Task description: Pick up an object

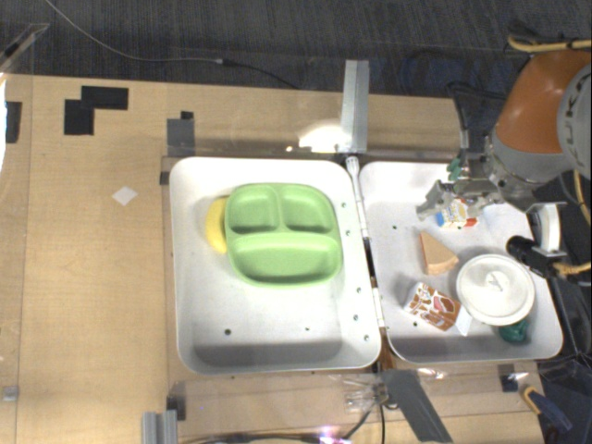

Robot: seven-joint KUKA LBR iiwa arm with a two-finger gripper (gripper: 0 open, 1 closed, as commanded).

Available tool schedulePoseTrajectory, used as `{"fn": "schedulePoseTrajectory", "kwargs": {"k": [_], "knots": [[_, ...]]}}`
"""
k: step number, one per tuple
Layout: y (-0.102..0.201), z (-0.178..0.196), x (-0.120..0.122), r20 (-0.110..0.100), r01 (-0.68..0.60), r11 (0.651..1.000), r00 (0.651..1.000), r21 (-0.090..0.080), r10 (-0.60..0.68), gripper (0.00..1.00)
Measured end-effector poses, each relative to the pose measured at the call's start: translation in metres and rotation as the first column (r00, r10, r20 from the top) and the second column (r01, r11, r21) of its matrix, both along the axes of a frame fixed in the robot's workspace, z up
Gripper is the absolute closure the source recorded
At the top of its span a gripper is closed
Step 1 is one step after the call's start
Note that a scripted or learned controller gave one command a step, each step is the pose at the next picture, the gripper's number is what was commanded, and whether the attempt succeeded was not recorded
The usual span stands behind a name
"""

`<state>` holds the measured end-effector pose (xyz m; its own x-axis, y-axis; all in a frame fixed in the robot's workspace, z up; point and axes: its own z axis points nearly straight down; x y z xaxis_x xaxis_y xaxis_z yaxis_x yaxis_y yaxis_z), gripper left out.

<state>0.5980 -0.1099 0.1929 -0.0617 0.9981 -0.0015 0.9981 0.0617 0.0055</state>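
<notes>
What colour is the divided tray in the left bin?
Green, the tray shows clearly in the camera view.

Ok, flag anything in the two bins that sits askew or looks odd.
In the left bin the green divided tray lies partly over a yellow object, leaving just its left edge showing. In the right bin a small patterned packet lies at an angle. Nothing looks spilled or broken.

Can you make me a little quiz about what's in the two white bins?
1. True or false: the green divided tray lies in the right bin.
2. Which thing peeks out from under the tray's left edge? A) yellow object B) round white lid C) tan wedge
3. Fill in: the gripper hangs over the ____ bin.

Key: 1 false; 2 A; 3 right.
</notes>
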Motion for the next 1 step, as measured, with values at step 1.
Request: {"fn": "schedulePoseTrajectory", "kwargs": {"k": [1], "knots": [[-0.0241,-0.1039,-0.0593,0.003,-0.134,0.991,0.991,-0.001,0.134,0.00]]}}
